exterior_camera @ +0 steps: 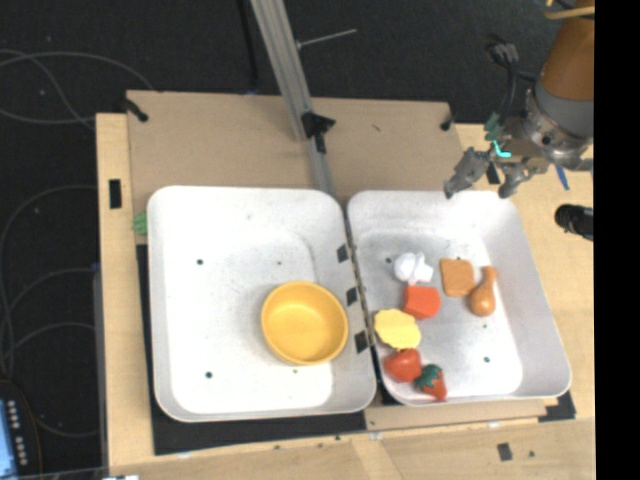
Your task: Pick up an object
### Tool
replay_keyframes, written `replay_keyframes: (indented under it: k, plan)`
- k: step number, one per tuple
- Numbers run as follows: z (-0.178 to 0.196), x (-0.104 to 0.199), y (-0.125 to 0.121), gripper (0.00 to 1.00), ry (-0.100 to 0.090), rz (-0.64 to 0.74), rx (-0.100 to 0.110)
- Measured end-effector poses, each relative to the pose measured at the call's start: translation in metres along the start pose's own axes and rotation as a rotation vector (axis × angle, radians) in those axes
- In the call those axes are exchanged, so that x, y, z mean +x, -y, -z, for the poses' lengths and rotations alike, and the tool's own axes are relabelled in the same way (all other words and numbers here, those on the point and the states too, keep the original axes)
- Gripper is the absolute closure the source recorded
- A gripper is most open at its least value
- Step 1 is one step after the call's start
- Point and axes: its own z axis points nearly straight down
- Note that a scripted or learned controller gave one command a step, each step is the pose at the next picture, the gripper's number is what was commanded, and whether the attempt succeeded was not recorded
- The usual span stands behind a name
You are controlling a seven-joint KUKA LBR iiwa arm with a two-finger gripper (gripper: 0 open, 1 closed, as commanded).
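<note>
Beside pincer (482, 178), right bin (520, 268) w/ toys; bowl (304, 322) left.

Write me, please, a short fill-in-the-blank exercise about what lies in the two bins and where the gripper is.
1. The yellow bowl sits in the ____ bin.
2. The gripper hovers over the far rim of the ____ bin.
3. The white object lies just above the ____ block.
4. The strawberry lies at the ____ edge of its bin.

Missing words: left; right; orange-red; near
</note>
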Motion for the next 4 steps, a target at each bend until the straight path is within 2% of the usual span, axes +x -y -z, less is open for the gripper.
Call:
replay_keyframes:
  k: [1, 3, 4]
  plan:
    - [-0.046, 0.005, 0.005, 0.00, 0.001, -0.004, 0.005]
    - [-0.165, 0.011, -0.005, 0.00, 0.002, -0.001, 0.006]
    - [-0.149, 0.010, -0.007, 1.00, 0.000, 0.000, -0.002]
